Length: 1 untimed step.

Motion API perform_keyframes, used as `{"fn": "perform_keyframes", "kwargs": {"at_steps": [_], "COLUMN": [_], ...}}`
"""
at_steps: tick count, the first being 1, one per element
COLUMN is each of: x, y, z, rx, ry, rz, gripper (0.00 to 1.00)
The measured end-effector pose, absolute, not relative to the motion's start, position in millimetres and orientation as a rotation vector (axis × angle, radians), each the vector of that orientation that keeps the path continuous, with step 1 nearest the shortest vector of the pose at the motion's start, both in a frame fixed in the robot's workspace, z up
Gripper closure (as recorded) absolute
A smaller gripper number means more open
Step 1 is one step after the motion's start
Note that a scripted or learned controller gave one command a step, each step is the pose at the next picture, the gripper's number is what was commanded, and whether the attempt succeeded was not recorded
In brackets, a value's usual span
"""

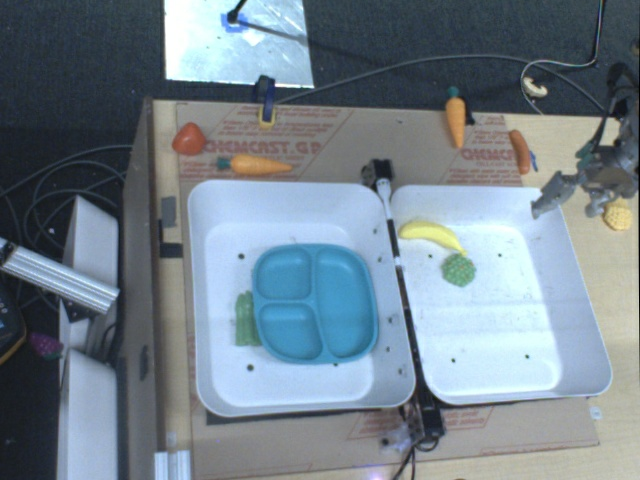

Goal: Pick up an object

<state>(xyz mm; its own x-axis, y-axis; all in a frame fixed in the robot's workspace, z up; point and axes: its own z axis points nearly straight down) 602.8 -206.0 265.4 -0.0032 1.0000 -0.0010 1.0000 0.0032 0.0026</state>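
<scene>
Dark flooring surrounds a tan tabletop (330,138) carrying two shallow white bins side by side. Left bin (225,218): a blue divided plate (313,301) lies near its centre, with a green block-like item (245,320) just beside the plate's left edge, partly tucked under it. Right bin (560,308): a yellow toy banana (432,235) rests near the upper left corner, and a green round, knobbly toy (459,270) lies just below it, apparently touching or nearly so. Along the tabletop's far edge, outside the bins, sit a red toy (188,139), two toy carrots (256,166) (456,118), and an orange-red piece (519,150). The claw (590,183) hangs at the right bin's upper right corner, above its rim and well apart from the banana; whether it is spread or pressed together cannot be told at this angle, and nothing is visibly caught in it. Judged progress: the pick is at its outset. No object has been lifted; approach, descent, closure and lift all remain, the banana and green toy being the nearest candidates.
</scene>
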Motion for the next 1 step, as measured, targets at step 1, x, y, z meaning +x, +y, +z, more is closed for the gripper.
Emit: {"fn": "perform_keyframes", "kwargs": {"at_steps": [1], "x": [608.8], "y": [-157.8], "z": [177.1], "rx": [2.217], "ry": [2.228], "rz": [0.001], "gripper": [0.0]}}
